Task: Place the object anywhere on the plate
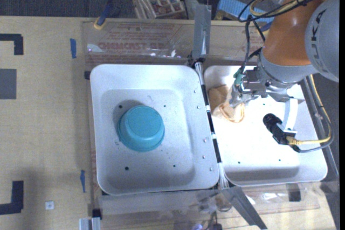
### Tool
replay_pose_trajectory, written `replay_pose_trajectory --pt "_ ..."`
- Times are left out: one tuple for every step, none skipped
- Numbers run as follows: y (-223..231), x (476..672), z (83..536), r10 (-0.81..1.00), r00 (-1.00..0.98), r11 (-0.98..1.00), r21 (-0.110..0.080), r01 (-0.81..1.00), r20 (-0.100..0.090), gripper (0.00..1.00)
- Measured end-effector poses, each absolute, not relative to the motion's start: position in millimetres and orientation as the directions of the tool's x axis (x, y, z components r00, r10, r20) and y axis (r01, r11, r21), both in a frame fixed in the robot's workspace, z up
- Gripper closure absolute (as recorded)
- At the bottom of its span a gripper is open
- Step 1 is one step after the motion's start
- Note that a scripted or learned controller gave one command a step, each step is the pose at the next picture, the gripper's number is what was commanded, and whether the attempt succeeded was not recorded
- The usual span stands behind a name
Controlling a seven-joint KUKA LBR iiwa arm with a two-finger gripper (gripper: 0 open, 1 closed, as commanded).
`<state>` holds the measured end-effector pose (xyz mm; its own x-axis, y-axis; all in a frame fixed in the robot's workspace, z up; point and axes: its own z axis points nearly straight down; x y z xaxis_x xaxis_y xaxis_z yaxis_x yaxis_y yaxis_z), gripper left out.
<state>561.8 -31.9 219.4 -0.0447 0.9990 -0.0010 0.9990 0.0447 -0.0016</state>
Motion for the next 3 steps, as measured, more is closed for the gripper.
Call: replay_pose_trajectory --pt "-31.4 562.6 224.5 0.999 -0.047 0.047 0.002 0.999 -0.002 1.0" --pt "8.4 576.3 220.8 0.901 -0.433 0.433 0.003 0.901 -0.003 1.0" --pt "63.2 592.8 216.5 0.663 -0.748 0.748 0.004 0.663 -0.005 1.0"
